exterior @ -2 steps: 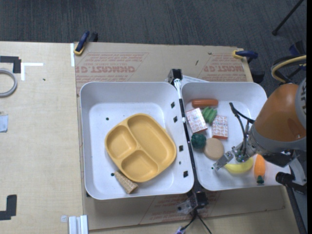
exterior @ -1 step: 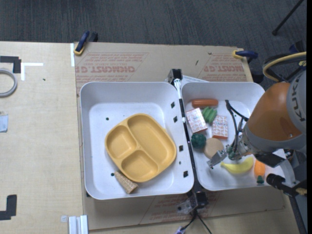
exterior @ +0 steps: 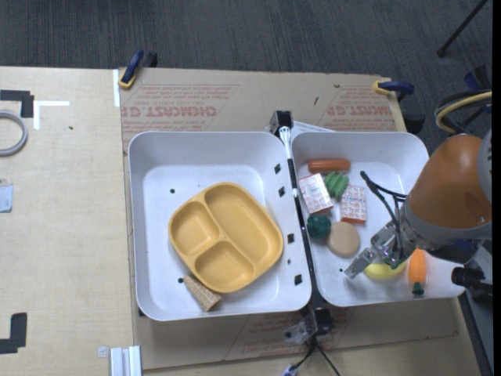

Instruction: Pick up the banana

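Note:
The banana [exterior: 383, 272] is a small yellow piece lying near the front wall of the right bin [exterior: 391, 146]; just its lower part shows. My gripper [exterior: 374, 257] hangs directly over it, low in the bin and touching or nearly touching the fruit, and covers the banana's top. The grey arm with its orange band [exterior: 450, 186] reaches in from the right, above the bin's right side.
An orange carrot [exterior: 417, 267] lies just right of the banana, a beige round item [exterior: 344, 240] and a green ball [exterior: 318, 225] just left. Behind them are two packets [exterior: 315, 193], a green vegetable [exterior: 337, 182] and a sausage [exterior: 329, 164]. The left bin holds a yellow divided plate [exterior: 225, 236] and a brown block [exterior: 202, 293].

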Motion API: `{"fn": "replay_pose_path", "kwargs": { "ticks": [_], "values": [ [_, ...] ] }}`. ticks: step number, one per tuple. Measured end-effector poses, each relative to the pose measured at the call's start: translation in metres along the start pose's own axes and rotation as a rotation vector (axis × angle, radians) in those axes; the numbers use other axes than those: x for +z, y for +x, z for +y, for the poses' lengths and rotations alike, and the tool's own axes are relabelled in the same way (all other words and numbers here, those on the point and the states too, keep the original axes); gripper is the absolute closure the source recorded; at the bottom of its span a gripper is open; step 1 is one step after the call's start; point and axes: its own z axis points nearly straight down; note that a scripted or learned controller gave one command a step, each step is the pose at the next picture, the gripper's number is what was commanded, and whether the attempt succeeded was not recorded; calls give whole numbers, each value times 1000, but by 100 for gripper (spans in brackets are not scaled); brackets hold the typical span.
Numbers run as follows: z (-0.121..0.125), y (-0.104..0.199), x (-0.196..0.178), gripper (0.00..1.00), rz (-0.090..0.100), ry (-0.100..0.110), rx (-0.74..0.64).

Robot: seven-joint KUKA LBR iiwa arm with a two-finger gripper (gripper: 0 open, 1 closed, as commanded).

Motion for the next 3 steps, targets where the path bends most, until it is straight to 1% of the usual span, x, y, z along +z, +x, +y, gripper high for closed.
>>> {"fn": "replay_pose_path", "kwargs": {
  "ticks": [1,2,3],
  "values": [
    [-4,-5,-16,0,-1,-1,241],
    [11,12,0,0,1,0,364],
    [11,12,0,0,1,0,364]
  ]
}}
